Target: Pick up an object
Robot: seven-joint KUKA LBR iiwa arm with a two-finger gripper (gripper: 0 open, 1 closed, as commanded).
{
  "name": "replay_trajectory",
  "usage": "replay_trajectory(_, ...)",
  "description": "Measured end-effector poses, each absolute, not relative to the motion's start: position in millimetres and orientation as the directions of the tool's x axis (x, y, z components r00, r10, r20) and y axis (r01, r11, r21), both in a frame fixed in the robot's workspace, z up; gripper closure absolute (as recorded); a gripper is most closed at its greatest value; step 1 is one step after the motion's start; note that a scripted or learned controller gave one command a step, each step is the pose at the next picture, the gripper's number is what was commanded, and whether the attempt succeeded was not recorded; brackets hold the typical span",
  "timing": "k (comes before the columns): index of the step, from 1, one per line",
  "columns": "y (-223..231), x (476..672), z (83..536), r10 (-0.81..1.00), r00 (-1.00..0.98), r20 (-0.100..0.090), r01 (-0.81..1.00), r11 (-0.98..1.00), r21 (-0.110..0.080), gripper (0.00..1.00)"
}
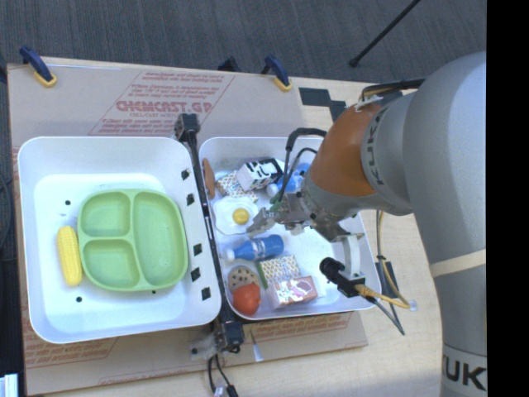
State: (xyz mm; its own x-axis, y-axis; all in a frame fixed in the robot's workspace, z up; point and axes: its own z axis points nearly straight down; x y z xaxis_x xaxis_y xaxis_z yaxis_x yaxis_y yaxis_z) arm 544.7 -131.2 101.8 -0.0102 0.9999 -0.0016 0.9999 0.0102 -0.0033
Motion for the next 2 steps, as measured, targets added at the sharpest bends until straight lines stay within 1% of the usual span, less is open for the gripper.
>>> replay_trajectory(1, -117, 496.0, 92, 1.0, -0.008, 0.0, 1.0, 0.008, -0.001, 0.0)
replay_trajectory(2, -117, 497.1, 102, 1.0, -0.013, -0.001, 1.0, 0.013, 0.0, 1.0)
